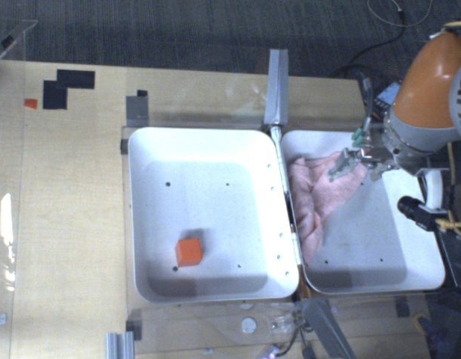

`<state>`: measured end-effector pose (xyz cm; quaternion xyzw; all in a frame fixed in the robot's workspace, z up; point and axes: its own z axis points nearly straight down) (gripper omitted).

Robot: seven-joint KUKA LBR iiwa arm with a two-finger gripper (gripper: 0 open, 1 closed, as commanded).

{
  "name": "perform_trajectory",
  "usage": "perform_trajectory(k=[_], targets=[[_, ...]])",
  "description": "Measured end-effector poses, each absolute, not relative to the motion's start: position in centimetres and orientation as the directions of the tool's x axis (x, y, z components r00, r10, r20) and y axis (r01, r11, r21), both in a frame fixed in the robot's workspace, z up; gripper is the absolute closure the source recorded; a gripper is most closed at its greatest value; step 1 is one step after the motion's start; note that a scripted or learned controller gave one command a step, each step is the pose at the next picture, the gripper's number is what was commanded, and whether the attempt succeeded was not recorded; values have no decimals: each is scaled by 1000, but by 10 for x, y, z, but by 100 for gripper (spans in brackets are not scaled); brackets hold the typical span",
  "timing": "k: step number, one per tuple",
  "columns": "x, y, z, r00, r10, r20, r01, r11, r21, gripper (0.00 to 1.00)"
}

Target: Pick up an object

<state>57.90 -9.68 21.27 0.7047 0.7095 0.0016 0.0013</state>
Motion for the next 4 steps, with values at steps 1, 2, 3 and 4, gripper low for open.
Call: perform_trajectory(k=[1,2,3,4], targets=[[621,-111,152,-51,999,-1,999,51,4,0],[636,-167,92,-134,991,-4,991,135,12,0],[651,-131,91,-310,951,-7,950,311,14,0],[665,-122,90,-609,793,7,793,609,-18,0]])
